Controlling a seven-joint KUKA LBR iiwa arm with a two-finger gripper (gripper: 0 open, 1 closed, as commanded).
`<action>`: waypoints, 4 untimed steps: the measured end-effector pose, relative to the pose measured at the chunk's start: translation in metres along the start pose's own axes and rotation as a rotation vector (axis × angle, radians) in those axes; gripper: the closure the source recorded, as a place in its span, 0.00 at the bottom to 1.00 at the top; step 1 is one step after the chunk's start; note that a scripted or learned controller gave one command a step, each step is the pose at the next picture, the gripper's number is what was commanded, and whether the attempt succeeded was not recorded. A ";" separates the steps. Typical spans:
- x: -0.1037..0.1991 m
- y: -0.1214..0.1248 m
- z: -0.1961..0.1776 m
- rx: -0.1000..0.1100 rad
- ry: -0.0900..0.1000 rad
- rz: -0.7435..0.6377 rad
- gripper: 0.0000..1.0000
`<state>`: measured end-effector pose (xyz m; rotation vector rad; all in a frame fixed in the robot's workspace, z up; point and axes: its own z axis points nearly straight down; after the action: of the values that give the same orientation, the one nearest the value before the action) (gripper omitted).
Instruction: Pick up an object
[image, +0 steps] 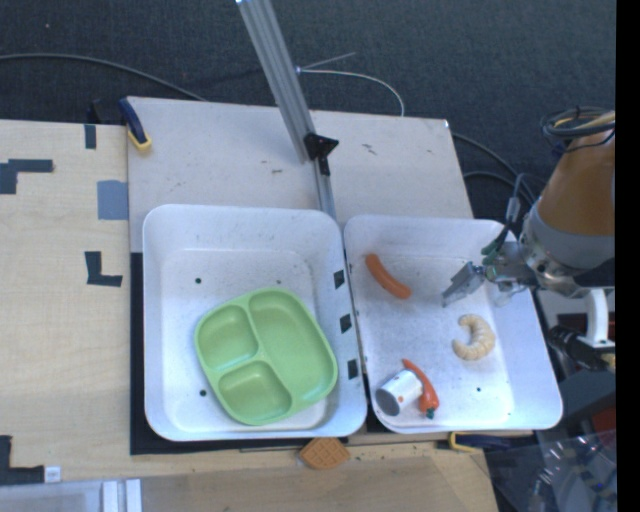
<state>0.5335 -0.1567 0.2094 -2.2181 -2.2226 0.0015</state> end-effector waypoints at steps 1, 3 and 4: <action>0.000 0.000 0.000 0.000 0.000 0.000 0.00; 0.000 0.011 0.093 0.006 0.000 0.000 0.00; 0.000 0.011 0.121 -0.001 -0.002 0.000 0.00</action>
<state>0.5447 -0.1567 0.0887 -2.2203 -2.2240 0.0025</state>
